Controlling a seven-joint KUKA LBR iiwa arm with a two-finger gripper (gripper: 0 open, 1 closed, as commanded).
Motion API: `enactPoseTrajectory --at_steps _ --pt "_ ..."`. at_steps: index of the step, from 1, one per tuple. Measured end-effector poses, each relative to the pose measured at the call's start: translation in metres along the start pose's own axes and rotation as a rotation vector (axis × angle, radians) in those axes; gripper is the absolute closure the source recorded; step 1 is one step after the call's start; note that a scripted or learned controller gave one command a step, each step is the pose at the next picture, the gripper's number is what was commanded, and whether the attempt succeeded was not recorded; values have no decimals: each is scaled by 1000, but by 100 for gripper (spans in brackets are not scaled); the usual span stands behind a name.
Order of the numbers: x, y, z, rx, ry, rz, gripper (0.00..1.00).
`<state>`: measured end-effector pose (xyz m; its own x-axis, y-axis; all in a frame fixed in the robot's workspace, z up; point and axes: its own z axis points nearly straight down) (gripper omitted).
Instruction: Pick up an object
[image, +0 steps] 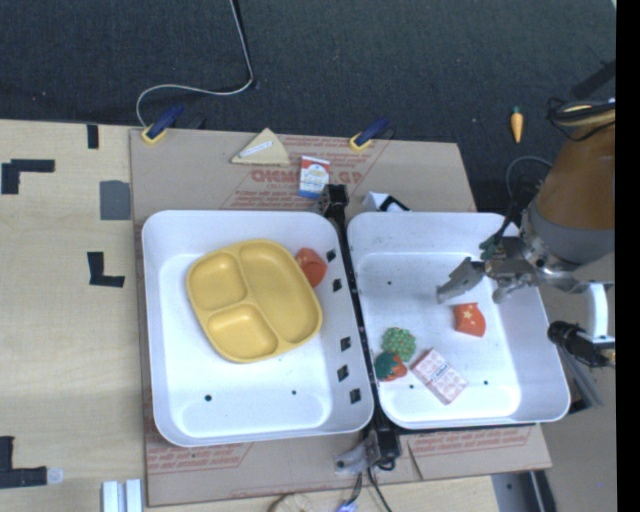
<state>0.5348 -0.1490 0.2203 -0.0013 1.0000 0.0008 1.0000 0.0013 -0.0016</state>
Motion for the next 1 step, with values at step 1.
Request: enactPoseTrajectory --at_steps 1 --pt "-52 25 86 3 -1 1 0"
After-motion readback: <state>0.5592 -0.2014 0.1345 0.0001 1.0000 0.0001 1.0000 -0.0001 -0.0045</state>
